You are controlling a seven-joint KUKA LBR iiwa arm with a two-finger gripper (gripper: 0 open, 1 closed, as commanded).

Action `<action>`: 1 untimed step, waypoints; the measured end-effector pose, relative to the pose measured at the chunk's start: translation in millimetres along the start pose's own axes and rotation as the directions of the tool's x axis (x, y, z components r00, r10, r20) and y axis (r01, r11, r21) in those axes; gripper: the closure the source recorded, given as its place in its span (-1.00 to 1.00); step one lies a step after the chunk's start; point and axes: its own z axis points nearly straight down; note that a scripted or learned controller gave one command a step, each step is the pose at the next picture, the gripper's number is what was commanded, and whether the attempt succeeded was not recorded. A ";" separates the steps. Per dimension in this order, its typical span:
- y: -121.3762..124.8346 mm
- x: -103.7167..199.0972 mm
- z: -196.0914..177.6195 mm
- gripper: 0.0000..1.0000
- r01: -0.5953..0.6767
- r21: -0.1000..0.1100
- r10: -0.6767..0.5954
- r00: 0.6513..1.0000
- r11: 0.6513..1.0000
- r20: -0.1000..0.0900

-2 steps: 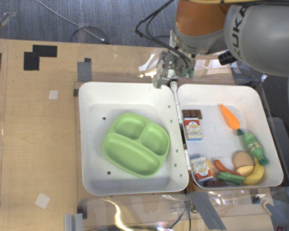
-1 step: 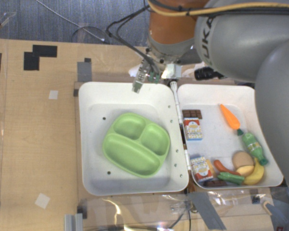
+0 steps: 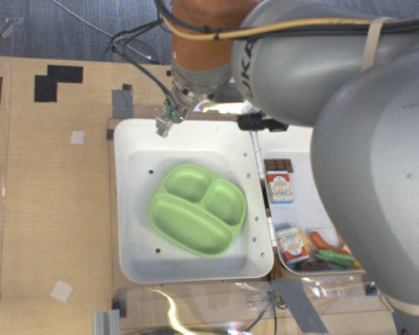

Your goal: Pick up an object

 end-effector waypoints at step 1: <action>-33.5 -35.3 -56.7 1.00 0.121 -0.002 -0.121 0.993 0.993 0.007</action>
